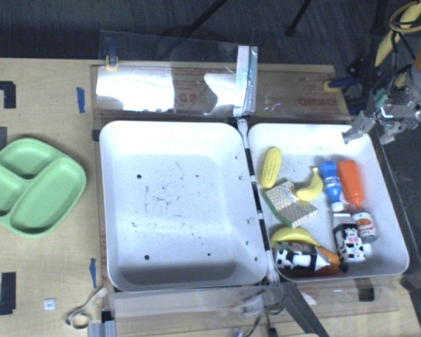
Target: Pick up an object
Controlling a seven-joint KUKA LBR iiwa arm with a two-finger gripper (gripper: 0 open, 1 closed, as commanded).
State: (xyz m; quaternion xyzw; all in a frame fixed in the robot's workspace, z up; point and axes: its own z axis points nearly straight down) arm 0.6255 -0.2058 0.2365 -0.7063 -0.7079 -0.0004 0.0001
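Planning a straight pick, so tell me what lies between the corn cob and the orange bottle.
In the camera view, a small yellow banana and a blue bottle lie between the yellow corn cob and the orange bottle.

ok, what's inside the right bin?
Right bin: corn cob, two bananas, blue bottle, orange bottle, checkered packet, cow-patterned items. Whatever lies beneath the pile is covered.

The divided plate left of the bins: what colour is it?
Pale green, clearest in the camera view.

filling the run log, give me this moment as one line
gripper: above right bin's far corner | holding: nothing seen | corn, bananas, bottles: in bin | pick: not started
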